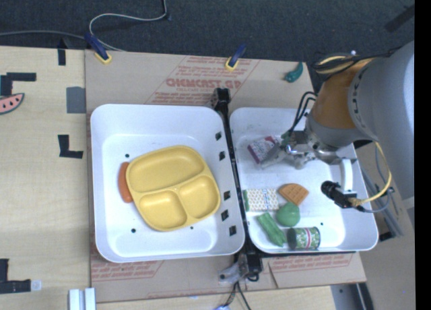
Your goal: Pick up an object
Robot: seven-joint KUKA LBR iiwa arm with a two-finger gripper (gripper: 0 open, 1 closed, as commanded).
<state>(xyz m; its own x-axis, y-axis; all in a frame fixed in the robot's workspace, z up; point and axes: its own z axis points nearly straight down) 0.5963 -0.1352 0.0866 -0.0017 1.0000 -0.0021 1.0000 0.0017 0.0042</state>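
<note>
So the arm comes in from the right and is low over the right bin (350, 234), with the gripper (286, 150) at the bin's upper middle. It's right up against a small silvery-pink packet (259, 148), which looks like the thing it's going for. The fingers look narrowly spread around the packet's right edge, but honestly it's too blurry to say whether they've got it pinched or are just touching it, so I can't call it a hold. The packet seems to be lying on the bin floor, not lifted.

Everything else sits relative to that packet. Below it there's a pale patterned square (262, 199), and next to that an orange wedge thing (295, 193). Further down are a green ball (288, 215), a green pepper-looking piece (271, 229) and a little can on its side (304, 238). They're bunched along the bin's lower edge, which is probably why the packet got picked: it lies well apart from the clump, so the fingers have room.

Way left of the packet, over the divider, the left bin (108, 234) has a yellow divided plate (174, 186) sitting on top of something orange (124, 182).

My guess is it's at the close-and-lift step.
</note>
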